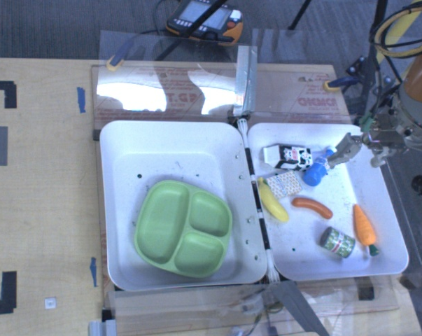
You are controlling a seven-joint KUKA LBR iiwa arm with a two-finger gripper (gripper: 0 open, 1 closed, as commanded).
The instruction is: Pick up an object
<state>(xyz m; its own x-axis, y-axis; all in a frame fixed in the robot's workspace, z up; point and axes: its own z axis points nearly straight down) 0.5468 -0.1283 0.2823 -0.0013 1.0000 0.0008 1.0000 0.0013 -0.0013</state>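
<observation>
Bench (43, 187) carried two white bins. Left bin (127, 145), well away from the hand, held a green divided plate (184, 228). Right bin (389, 247) held all the candidates. Hand (342, 151) hung over the right bin's far side, arm coming in from the right; couldn't tell if it was spread or pressed together, and nothing visibly pinched. Closest item: blue toy (314, 171), just beside the hand, toward the front. Black-and-white carton (289, 156) was next to that, further toward the left bin. Banana (272, 199), carrot (364, 226), sausage (312, 206) and small green can (336, 242) lay nearer the front edge, apart from the hand. Judged step: approach, grasp not yet made. Next move probably calls for dropping straight onto the blue toy without clipping the carton.
</observation>
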